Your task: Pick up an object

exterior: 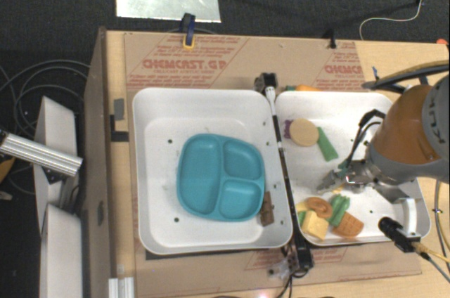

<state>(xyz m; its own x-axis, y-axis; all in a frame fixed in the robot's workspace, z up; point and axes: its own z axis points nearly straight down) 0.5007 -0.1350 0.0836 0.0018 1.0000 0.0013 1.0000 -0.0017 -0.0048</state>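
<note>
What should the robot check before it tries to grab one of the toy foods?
1. Gripper over the right bin: ok.
2. Something between its fingers: not ok, nothing seen there.
3. Food within reach: ok, a green piece, pretzel, cheese and waffle lie just below.
4. Pieces apart enough to grab one: not ok, they sit bunched together.
5. Cookie and green stick out of the way: ok.
6. Blue plate in the left bin: ok.

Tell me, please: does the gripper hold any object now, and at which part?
It cannot be told. The gripper is low in the right bin, just above the toy food pile, but its tips are too blurred.
</note>
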